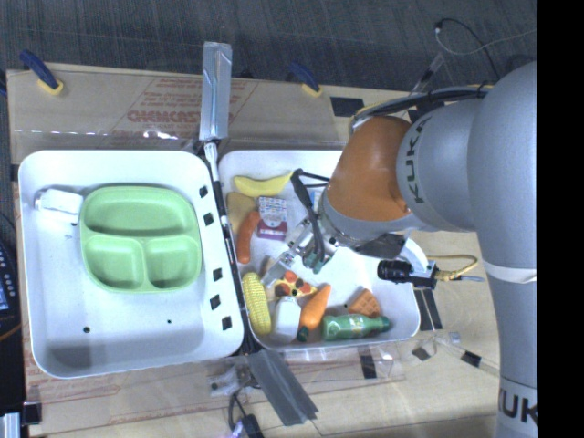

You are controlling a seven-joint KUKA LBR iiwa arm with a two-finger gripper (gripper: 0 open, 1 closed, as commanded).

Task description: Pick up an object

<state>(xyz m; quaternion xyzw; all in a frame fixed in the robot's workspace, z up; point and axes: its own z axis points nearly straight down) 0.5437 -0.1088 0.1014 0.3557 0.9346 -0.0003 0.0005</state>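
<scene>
**Down among the toy food in the right bin**

My pincer (pixel 297 255) hangs low over the middle of the right bin (pixel 412 310), reaching in from the right under my orange band (pixel 370 176). Its fingers stand a little apart, and I see nothing clamped between them.

The bin is crowded. Just below the fingertips lies a small pizza slice (pixel 292 286), touching a carrot (pixel 315 305) that leans toward the bottom wall. Left of those, a corn cob (pixel 258 303) lies along the divider. A green bottle (pixel 354 326) rests on its side against the near wall, with an orange wedge (pixel 364 302) just above it. Further up sit a banana (pixel 262 185), a small red-and-white packet (pixel 272 217) and an orange sausage-shaped piece (pixel 245 235) beside the divider. My wrist covers much of the bin's right half, so what lies under it I cannot tell.

The left bin (pixel 46 336) holds a green divided tray (pixel 141 237) and a small white item (pixel 59 202) at its upper left corner.

My forearm reads "KUKA" (pixel 412 164). The cardboard sheet (pixel 164 108) on the desk behind the bins carries faint red print, too blurred to read. The packet's label is too small to read.
</scene>
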